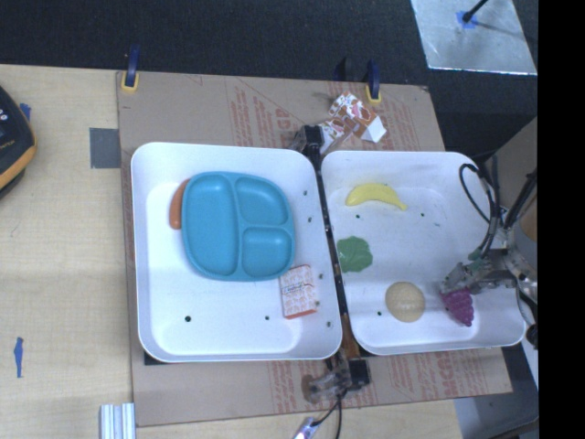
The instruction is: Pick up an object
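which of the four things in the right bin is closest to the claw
The purple piece, in the right bin's near-right corner just under the claw. The beige ball, green piece and banana lie farther left.

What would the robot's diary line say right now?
gripper: low in right bin | beside purple grapes | grip: unclear | banana, green piece, tan ball: untouched

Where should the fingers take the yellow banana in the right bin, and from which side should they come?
Grip the banana at its thick middle, coming from above, closing across its narrow width. It lies flat and curved, with bare floor of the right bin around it, so the sides are free.
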`<state>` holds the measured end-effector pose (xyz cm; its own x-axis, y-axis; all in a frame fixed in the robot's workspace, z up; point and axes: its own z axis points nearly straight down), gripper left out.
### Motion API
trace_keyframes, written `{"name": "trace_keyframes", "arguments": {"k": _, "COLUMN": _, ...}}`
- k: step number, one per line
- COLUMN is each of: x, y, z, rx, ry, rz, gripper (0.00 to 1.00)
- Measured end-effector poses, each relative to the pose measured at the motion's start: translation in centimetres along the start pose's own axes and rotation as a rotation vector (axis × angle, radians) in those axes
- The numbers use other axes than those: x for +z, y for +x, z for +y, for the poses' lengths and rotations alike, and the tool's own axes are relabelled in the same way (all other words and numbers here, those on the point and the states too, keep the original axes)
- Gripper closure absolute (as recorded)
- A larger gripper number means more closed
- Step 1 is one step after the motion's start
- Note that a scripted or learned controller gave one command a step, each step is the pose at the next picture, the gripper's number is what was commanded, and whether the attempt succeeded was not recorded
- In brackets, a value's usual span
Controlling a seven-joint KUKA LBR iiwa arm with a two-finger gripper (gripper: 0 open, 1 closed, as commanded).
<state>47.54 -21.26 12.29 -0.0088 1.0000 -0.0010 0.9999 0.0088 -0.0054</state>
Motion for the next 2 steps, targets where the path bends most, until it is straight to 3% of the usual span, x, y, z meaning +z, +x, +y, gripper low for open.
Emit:
{"name": "trace_keyframes", "arguments": {"k": 1, "x": -4.4, "y": 3.1, "z": 4.3, "rx": 0.004, "ry": -0.003, "rz": 0.002, "gripper": 1.0}}
{"name": "trace_keyframes", "arguments": {"k": 2, "x": -4.4, "y": 10.2, "z": 7.6, "rx": 0.002, "ry": -0.003, "rz": 0.0, "gripper": 1.0}}
